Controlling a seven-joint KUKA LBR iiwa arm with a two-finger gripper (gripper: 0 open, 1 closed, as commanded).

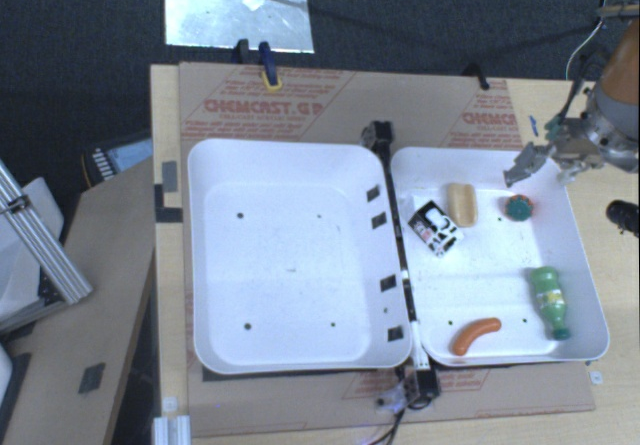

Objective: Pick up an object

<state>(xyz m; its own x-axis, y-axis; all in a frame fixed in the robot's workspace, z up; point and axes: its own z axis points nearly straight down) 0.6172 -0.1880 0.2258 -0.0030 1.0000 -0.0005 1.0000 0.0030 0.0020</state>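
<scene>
Two shallow white bins sit side by side on a brown board atop the bench. The left bin (285, 253), the larger in view, shows bare white floor. The right bin (497, 253) carries five small things, well apart from one another. Largest of them is a green bottle (549, 302) lying along the right wall near the front corner. An orange sausage-shaped piece (475, 335) rests near the front rim. A black-and-white printed block (436, 228) lies tilted close to the divider between the bins, with a tan, bread-like piece (461, 204) just beside it toward the rear. Smallest is a round teal object (518, 207) near the rear right of the bin.

The grey arm reaches in from the right, and its gripper (528, 165) hangs over the right bin's rear corner, above and near the teal object. One grey finger (524, 167) angles down toward the bin. How far the claw is open cannot be told, and nothing is seen held in it.
</scene>
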